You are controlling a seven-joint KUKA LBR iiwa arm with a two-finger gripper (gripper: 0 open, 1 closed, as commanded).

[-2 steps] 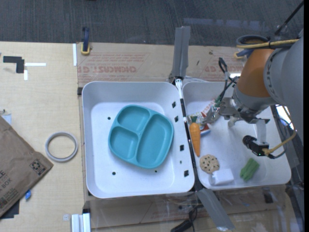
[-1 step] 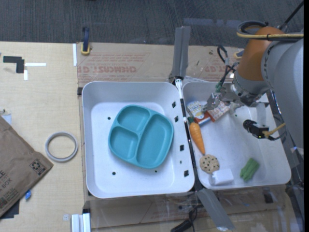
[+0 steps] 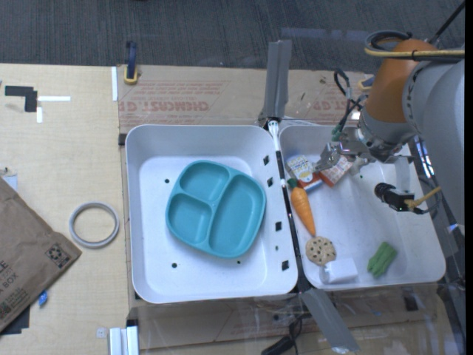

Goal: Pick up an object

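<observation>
Gripper (image 3: 334,156), finger state not discernible, is positioned over a red-and-white packet (image 3: 336,171) in the right bin (image 3: 421,268), near the carrot (image 3: 302,207).

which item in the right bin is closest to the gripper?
The red-and-white packet, right under the gripper at the bin's far end. The carrot, cookie and green piece lie nearer the camera.
</observation>
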